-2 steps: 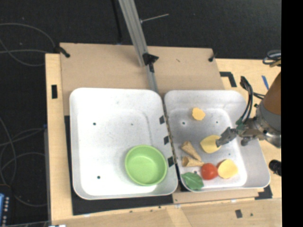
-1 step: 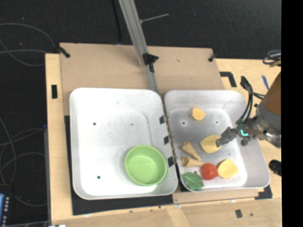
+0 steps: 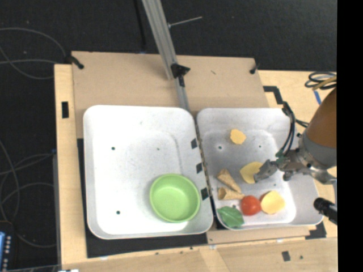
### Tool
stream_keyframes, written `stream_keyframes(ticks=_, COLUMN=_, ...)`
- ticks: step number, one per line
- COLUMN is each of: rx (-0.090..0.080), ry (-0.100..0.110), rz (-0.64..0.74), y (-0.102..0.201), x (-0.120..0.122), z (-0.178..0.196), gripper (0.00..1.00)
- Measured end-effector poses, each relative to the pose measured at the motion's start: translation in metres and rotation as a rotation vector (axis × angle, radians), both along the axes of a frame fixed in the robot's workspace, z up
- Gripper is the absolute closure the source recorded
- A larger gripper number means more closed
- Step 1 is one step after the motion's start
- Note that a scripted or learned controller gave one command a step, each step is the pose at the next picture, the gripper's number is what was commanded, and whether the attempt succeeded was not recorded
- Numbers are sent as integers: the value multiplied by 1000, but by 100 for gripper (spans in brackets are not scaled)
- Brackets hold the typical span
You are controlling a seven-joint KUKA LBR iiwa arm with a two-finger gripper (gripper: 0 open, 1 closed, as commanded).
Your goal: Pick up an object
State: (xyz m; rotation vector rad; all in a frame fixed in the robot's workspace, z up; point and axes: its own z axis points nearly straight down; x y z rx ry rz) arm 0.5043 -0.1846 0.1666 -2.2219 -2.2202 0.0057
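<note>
1. Two shallow white bins are seen side by side on a tan table [image 3: 142, 78], the left bin [image 3: 113, 129] filling the middle of the frame and the right bin [image 3: 218, 123] lying toward the right.
2. One green bowl [image 3: 174, 197] sits upright in the lower right part of the left bin.
3. Several small things are scattered in the right bin: a small yellow piece [image 3: 237, 136] near the upper middle, a larger yellow piece [image 3: 248, 172] in the centre, two tan wedges [image 3: 228, 179] toward the lower left, a green leaf-like item [image 3: 231, 216] at the lower edge, a red ball [image 3: 250, 205] just beside it, and a yellow ball [image 3: 272, 202] touching the red one.
4. The grey arm, with its orange band [image 3: 324, 123], is seen entering from the right edge of the frame.
5. The hand [image 3: 265, 172] is placed low over the right bin, its dark tip against the right edge of the larger yellow piece.
6. Whether its grip is wide or narrow cannot be told.
</note>
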Motion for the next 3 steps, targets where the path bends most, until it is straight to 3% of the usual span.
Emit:
stream_keyframes(ticks=1, rx=2, ry=2, rz=0, y=8, x=-5, z=-54, gripper=0)
stream_keyframes(ticks=2, rx=-1, ry=-2, rz=-2, y=7, x=-5, z=-66, gripper=0)
stream_keyframes(ticks=3, rx=1, ry=-7, rz=-5, y=6, x=-4, z=-55, gripper=100)
